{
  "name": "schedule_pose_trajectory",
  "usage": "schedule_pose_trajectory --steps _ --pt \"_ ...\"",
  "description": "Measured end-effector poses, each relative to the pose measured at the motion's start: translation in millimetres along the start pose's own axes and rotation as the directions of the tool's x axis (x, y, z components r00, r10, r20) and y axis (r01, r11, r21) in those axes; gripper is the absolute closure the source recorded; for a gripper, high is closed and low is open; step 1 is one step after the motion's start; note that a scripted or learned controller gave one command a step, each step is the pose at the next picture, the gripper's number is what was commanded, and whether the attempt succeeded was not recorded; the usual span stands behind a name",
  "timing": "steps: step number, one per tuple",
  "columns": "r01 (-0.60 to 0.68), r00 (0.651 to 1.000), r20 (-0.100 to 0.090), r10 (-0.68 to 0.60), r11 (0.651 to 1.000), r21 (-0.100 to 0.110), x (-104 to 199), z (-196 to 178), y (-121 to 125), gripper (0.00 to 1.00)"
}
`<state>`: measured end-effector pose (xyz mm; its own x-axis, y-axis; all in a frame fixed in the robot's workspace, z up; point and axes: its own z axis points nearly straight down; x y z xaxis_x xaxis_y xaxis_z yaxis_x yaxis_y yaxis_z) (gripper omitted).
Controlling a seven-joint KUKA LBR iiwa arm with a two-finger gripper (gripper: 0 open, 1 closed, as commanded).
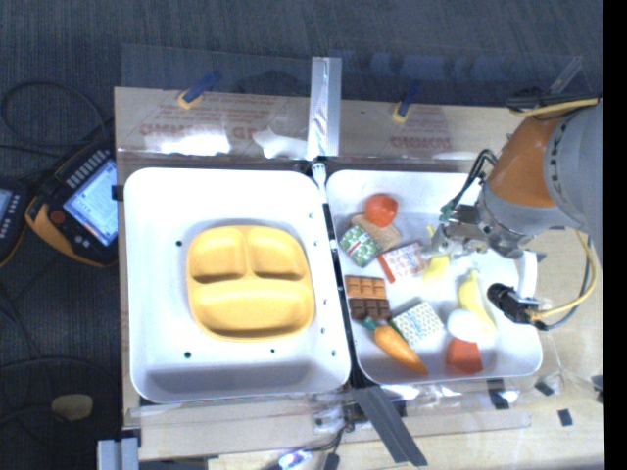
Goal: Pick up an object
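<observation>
The right bin [338,204] holds several small items. A red tomato [381,207] lies at the back, with a tan bread piece [380,231] and a green packet [359,248] just in front of it. A red and white packet [403,260] and a small yellow piece [436,266] lie mid-bin. A chocolate bar [365,298], a carrot [398,345], a patterned box [419,322], a banana [473,296], a white egg [468,326] and a red block [464,356] fill the front. My gripper [453,239] hangs over the bin's right middle, just above the yellow piece.
The left bin [147,360] holds a yellow divided tray [251,278]. A handheld controller [83,209] lies on the floor to the left. The arm's orange band [524,164] sits over the right bin's far right corner.
</observation>
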<state>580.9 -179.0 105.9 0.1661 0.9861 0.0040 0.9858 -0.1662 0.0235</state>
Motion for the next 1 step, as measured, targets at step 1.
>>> schedule_pose_trajectory --steps 1 --pt "-0.062 0.998 0.008 0.062 0.998 0.026 12.7 -124.9 -74.0 1.00"
